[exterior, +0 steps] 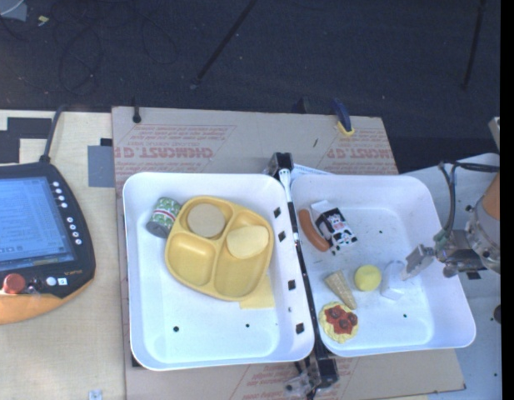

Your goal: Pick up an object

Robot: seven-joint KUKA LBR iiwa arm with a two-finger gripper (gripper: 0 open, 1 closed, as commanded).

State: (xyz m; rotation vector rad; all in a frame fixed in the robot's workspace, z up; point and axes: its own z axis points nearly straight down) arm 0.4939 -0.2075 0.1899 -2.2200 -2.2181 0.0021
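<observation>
- The gripper sits low over the right edge of the right bin, with the arm reaching in from the right.
- How wide the gripper is set cannot be told at this size and angle, and nothing shows in its hold, so I judge the pick not yet made.
- The nearest candidates lie just left of it: a small pale, see-through item, too faint to name, and a yellow ball beside that.
- A cone-shaped wedge lies left of the ball, and a toy pizza sits nearer, close to the bin's near-left corner.
- Farther back lie a toy hot dog and a black-and-white figure, side by side.
- The left bin holds a yellow divided tray and a green patterned roll at the tray's far-left corner, well apart from the gripper.
- Still to do, as I read it: settle on one object, close on it and lift it clear of the bin.
</observation>
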